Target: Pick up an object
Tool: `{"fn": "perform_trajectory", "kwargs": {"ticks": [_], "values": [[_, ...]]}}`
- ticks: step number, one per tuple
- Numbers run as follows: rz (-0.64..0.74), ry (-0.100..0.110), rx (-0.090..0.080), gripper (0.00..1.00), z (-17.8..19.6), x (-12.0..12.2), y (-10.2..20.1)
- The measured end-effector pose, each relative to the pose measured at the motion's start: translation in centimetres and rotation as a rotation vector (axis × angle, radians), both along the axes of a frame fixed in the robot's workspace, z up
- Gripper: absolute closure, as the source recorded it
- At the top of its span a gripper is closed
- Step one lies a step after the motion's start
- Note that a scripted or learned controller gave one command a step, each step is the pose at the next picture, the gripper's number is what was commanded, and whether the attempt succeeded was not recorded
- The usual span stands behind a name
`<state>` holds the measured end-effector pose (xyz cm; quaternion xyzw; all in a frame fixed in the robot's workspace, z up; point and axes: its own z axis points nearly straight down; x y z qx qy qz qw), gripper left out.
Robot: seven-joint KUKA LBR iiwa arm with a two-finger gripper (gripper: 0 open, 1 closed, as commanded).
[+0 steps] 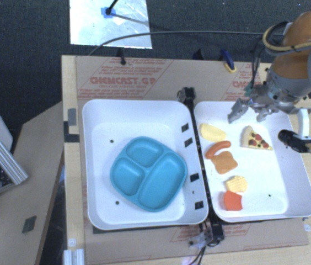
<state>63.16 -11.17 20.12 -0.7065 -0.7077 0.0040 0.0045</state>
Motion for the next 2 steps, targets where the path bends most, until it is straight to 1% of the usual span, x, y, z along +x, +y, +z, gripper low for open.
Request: {"fn": "perform_trajectory", "kwargs": {"ticks": [1, 2], "values": [[0.002, -0.013, -0.001, 0.0, 0.9, 0.3, 0.0], [0.003, -0.01, -0.001, 0.0, -5.2, 0.7, 0.4]]}}
